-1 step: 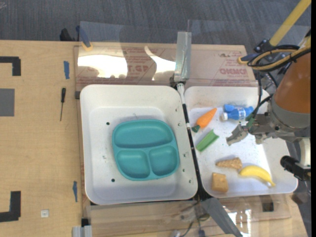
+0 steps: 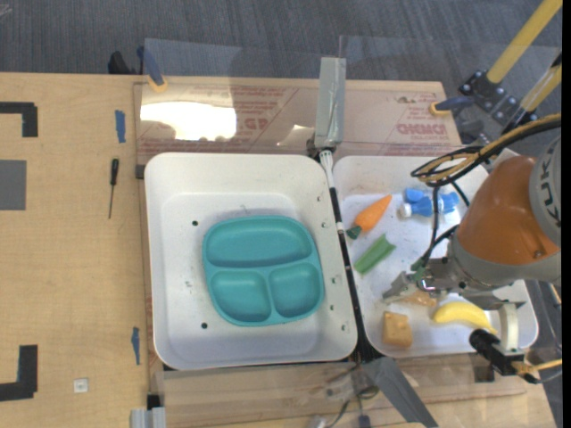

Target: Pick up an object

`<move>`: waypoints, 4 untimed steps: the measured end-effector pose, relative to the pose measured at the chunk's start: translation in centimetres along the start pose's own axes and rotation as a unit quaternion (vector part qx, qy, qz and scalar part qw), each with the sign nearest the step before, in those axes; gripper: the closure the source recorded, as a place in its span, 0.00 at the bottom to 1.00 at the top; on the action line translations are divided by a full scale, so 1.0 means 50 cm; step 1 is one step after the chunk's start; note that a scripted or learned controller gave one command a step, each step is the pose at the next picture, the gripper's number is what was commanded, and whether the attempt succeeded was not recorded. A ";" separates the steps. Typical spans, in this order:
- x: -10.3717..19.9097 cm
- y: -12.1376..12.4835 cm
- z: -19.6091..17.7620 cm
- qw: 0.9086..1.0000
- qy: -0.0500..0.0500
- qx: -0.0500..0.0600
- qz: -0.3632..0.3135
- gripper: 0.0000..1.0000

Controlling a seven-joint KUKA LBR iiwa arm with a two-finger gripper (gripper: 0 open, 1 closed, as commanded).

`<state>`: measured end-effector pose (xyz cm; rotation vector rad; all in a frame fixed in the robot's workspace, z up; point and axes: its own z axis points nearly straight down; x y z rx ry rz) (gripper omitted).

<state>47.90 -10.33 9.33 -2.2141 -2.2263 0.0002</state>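
My gripper (image 2: 407,283) hangs low over the middle of the right bin (image 2: 375,175), under the orange band of the arm. Just below it lies a pale tan scrap (image 2: 412,300). A tan cube (image 2: 398,329) sits nearer the front, and a yellow banana (image 2: 459,314) lies to the right of the gripper. A green pod (image 2: 374,253) lies to its upper left, with an orange carrot (image 2: 372,213) beyond that. At the back of the bin lies a blue and white bottle (image 2: 430,203). I see nothing held in the gripper.
The left bin (image 2: 169,194) holds a teal divided plate (image 2: 262,267). A ridge where the bins' walls meet (image 2: 341,248) runs between them. A clear plastic sheet (image 2: 268,114) stands behind the bins. A small screwdriver (image 2: 112,184) lies on the wooden bench at left.
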 end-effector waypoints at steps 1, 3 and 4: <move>0.028 0.011 -0.188 1.000 -0.001 -0.004 0.007 0.00; -0.025 0.006 -0.009 1.000 -0.001 -0.006 0.002 1.00; 0.085 0.006 -0.348 0.997 -0.001 -0.007 -0.078 1.00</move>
